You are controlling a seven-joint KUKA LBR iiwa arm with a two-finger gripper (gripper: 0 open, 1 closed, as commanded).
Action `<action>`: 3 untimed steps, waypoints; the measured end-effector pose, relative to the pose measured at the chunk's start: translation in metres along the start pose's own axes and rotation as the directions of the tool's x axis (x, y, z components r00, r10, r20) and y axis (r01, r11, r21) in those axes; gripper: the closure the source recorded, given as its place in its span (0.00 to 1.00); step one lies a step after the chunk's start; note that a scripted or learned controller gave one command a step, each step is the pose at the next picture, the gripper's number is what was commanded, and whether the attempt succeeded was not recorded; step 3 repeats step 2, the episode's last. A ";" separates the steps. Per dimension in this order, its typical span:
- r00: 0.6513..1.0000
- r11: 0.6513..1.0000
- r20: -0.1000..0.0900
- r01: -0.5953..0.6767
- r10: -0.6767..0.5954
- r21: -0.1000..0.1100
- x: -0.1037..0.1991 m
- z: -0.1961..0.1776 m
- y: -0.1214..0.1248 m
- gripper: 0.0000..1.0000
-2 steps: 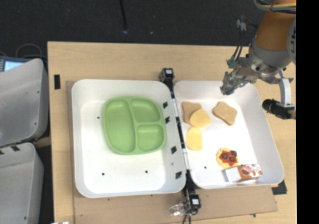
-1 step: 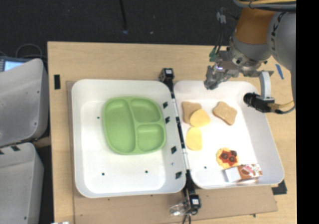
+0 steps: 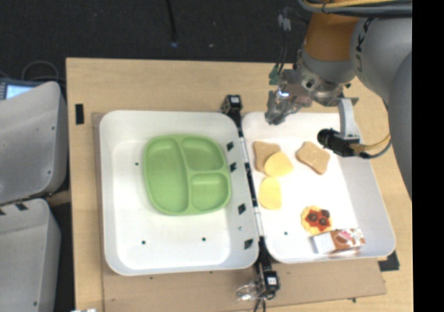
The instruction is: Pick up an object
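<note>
My gripper (image 3: 276,111) hangs over the far left corner of the right bin (image 3: 361,186), above the bin floor with nothing seen between its fingers. Just in front of it lie a tan bread piece (image 3: 263,153) and a yellow round slice (image 3: 279,164) overlapping it. A second yellow slice (image 3: 270,194) lies nearer the front. A toast-like piece (image 3: 313,157) sits to the right. A small pizza-like piece with red and dark toppings (image 3: 317,218) and a white and red packet (image 3: 338,240) rest near the front of the bin.
The left bin (image 3: 118,234) holds a green divided plate (image 3: 187,174). A black clamp (image 3: 232,104) sits at the far end of the divider between the bins. A black cable fitting (image 3: 338,141) hangs off the arm over the right bin's far side.
</note>
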State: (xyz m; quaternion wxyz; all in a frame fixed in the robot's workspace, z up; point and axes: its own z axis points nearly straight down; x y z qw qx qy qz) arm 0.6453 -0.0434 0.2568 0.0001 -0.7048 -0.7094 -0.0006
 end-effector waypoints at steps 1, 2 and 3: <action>1.000 1.000 0.000 0.001 -0.001 -0.001 0.055 -0.007 0.007 1.00; 1.000 1.000 0.001 0.000 0.000 0.001 0.114 0.006 0.010 1.00; 1.000 1.000 0.001 0.000 0.000 0.001 0.114 0.006 0.010 1.00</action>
